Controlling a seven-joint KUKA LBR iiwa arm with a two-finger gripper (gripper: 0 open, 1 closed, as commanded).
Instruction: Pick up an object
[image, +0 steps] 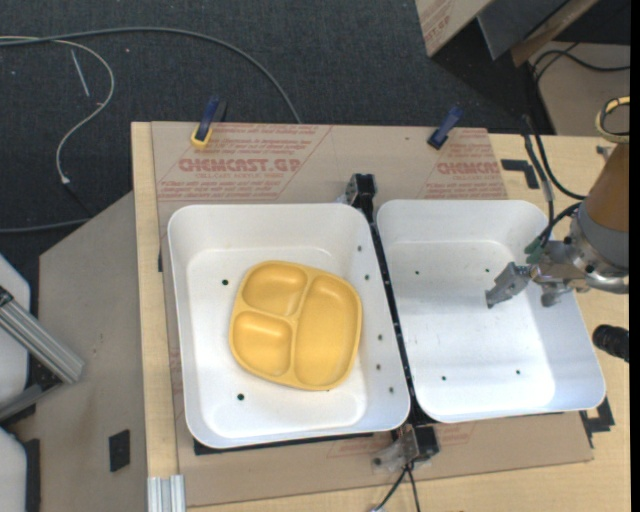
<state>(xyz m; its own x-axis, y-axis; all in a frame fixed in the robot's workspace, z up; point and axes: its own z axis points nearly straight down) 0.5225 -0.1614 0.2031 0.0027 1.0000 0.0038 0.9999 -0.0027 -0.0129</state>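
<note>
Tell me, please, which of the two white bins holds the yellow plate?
The left bin holds the plate; the pincer hangs over the right bin.

A robotics lab: a cardboard-topped wooden bench (300, 160) held by blue clamps (208, 120), loose white cables (80, 70) trailing over dark carpet (300, 50).
</note>
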